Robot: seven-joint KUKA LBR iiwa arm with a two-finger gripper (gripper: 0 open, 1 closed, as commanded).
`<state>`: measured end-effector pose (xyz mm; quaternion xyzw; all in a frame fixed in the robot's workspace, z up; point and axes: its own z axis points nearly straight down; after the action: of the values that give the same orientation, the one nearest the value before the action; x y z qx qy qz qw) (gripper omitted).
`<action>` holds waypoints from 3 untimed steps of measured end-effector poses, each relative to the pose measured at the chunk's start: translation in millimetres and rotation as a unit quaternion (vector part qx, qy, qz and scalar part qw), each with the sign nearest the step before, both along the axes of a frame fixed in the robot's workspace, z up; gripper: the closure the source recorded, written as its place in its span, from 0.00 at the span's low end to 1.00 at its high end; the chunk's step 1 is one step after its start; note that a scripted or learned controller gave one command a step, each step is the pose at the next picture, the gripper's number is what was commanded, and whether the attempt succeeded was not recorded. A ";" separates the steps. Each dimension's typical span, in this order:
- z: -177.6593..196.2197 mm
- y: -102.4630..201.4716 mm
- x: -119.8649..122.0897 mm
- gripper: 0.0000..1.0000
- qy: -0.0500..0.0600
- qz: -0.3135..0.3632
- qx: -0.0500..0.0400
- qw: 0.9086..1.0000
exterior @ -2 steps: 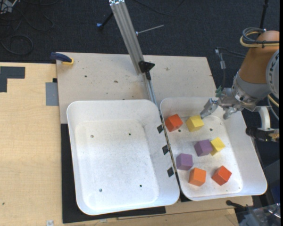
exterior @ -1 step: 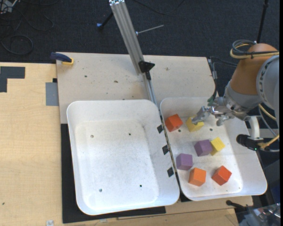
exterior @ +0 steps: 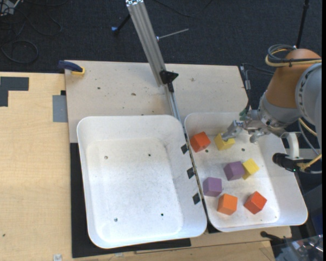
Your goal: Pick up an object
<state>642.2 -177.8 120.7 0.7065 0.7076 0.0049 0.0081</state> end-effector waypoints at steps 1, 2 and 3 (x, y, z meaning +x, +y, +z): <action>9.5 -0.3 0.8 1.00 -0.001 0.000 0.000 1.000; 71.4 4.8 4.9 1.00 0.007 0.001 0.002 1.000; 118.3 11.9 7.6 1.00 0.007 0.001 0.002 1.000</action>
<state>649.7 -165.8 239.0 0.7057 0.7085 0.0012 0.0016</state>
